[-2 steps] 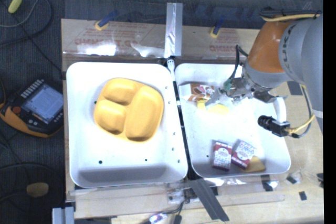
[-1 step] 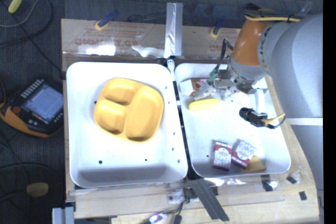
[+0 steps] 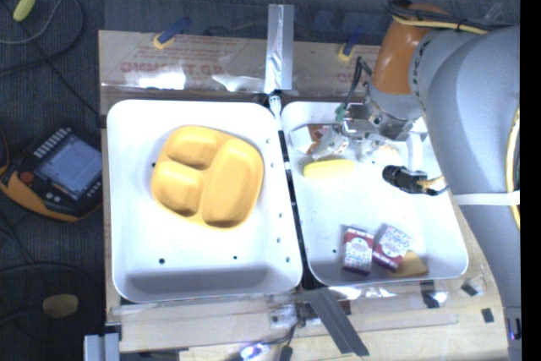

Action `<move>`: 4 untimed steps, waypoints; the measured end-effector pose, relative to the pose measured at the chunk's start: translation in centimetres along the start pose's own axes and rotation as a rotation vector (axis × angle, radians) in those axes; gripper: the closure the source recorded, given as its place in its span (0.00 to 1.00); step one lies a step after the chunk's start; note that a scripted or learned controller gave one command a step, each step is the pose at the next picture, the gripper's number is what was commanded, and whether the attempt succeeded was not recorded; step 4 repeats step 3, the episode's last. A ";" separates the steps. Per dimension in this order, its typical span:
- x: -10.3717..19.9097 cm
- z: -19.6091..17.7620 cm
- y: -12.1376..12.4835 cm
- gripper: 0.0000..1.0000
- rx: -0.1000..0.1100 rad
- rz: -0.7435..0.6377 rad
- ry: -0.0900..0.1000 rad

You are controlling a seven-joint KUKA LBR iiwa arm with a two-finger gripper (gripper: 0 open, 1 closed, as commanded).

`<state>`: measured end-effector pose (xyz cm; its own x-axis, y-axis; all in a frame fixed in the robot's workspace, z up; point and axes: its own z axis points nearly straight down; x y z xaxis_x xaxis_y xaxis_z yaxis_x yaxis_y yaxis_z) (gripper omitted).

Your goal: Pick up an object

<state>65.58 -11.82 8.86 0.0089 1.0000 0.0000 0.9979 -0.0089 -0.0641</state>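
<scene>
Two shallow white bins (image 3: pixel 287 182) side by side, glossy plastic with rounded corners. In the right bin (image 3: pixel 439 224), near its back wall, a small pale-yellow bar (image 3: pixel 328 168) — smooth, oblong, lying flat. Just behind it, the gripper (image 3: pixel 359 131), low over the bin's back end; whether open or closed, cannot tell. Near the front edge, two small red-and-white packets (image 3: pixel 372 248) side by side, over something orange. In the left bin (image 3: pixel 127 207), a large yellow tray (image 3: pixel 207 175) — matte, softly rounded, three-lobed.
</scene>
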 end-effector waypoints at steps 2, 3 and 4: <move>3.9 -9.6 0.6 1.00 -0.063 0.018 -0.002; -6.1 -6.5 -0.2 1.00 -0.062 -0.139 -0.009; -6.1 -6.5 -0.2 1.00 -0.062 -0.139 -0.009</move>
